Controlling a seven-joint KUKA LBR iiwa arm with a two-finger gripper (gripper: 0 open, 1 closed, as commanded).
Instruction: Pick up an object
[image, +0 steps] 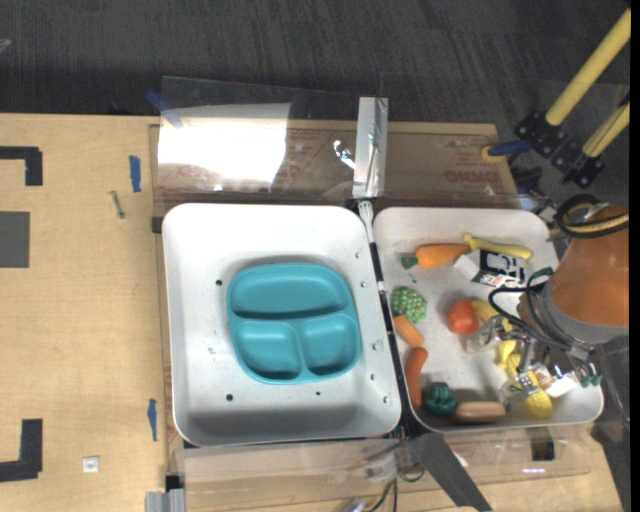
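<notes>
The right bin (570, 408) holds several toy foods. A carrot (437, 256) and a banana (497, 246) lie at the back, next to a black-and-white pack (500, 267). A green leafy piece (407, 303), a red tomato (461, 317), a second carrot (406, 330) and an orange-red sausage (415, 373) sit in the middle and left. A dark green piece (440, 400) and a tan stick (481, 408) lie at the front. My gripper (532, 368) is low in the bin's right part, among yellow corn pieces (540, 402), partly hidden by cables.
The left bin (190, 300) carries a teal divided plate (293, 320). A metal divider (370, 150) stands behind the two bins. The arm's orange band (600, 285) overhangs the right bin's right edge. Yellow bars (592, 65) cross the top right corner.
</notes>
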